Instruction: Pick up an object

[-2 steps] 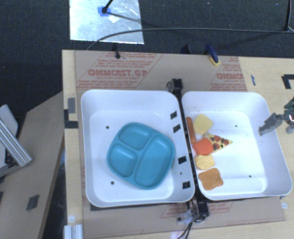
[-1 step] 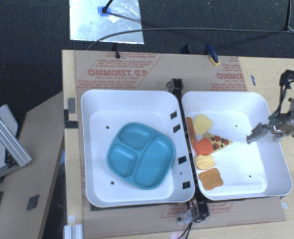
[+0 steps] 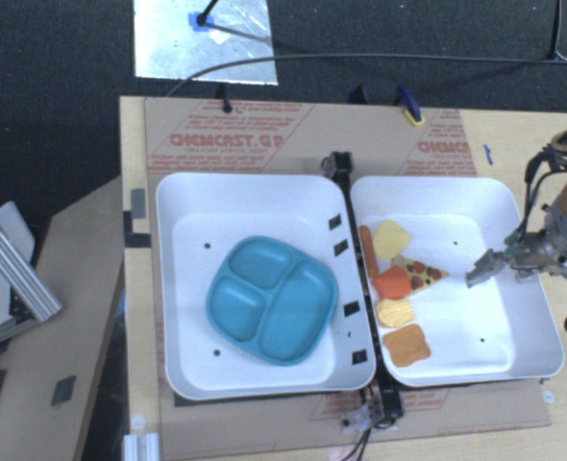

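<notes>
In the right bin point(image 3: 456, 196) lie several toy foods along its left side: a reddish sausage point(image 3: 367, 249), a pale yellow piece point(image 3: 391, 239), a pizza slice point(image 3: 406, 279), a ridged yellow chip point(image 3: 395, 311) and a brown toast point(image 3: 406, 345). My gripper point(image 3: 482, 269) hangs over the right part of this bin, to the right of the pizza slice and apart from it. I see nothing between its fingers.
The left bin point(image 3: 197, 200) holds a blue divided plate point(image 3: 272, 299). Black clips run down the seam between the bins. A blue and yellow clamp point(image 3: 409, 105) sits at the bench's back edge. The arm's wrist point(image 3: 557, 243) overhangs the right bin's right rim.
</notes>
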### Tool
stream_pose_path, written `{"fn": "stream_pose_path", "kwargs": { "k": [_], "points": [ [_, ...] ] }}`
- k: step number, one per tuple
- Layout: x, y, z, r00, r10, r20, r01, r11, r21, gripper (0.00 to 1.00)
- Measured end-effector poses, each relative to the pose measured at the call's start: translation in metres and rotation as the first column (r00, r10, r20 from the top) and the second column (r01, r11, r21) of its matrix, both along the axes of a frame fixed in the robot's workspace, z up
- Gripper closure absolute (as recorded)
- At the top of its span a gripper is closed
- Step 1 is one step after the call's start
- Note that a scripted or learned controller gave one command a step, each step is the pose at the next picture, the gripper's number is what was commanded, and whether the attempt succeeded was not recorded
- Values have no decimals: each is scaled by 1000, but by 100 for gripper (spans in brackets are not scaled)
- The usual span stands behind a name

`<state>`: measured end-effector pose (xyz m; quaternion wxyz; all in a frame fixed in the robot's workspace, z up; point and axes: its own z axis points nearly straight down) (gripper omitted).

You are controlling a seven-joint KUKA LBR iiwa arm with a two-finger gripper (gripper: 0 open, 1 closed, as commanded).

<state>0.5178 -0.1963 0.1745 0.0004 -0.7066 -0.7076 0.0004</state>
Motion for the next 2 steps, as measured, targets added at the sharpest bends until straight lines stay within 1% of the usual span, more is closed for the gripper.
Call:
{"fn": "stream_pose_path", "kwargs": {
  "k": [1,2],
  "points": [
    [-9,-5,-51,1000,-1,-1,1,1000,1,0],
    [-8,-5,-38,1000,0,3,0,1000,-2,100]
  ]
}}
